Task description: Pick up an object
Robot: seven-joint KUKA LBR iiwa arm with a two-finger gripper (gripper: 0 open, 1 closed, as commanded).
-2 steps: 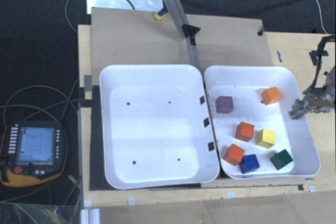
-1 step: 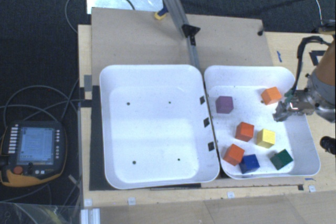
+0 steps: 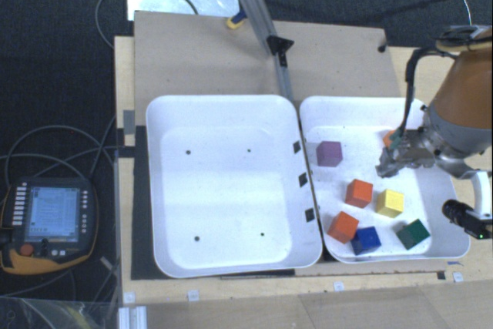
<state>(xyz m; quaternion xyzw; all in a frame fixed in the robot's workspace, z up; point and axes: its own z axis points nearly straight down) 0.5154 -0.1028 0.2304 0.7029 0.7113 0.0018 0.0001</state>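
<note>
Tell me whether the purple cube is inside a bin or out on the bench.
Inside. The purple cube sits on the floor of the right bin, near its upper left corner.

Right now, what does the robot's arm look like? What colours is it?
The arm is mostly grey, with a big rounded orange band above the wrist. A thin dark cable loops along its side. At the end sits a small grey metal gripper, knobbly with bits and pieces, above the white bin that holds the coloured blocks.
</note>
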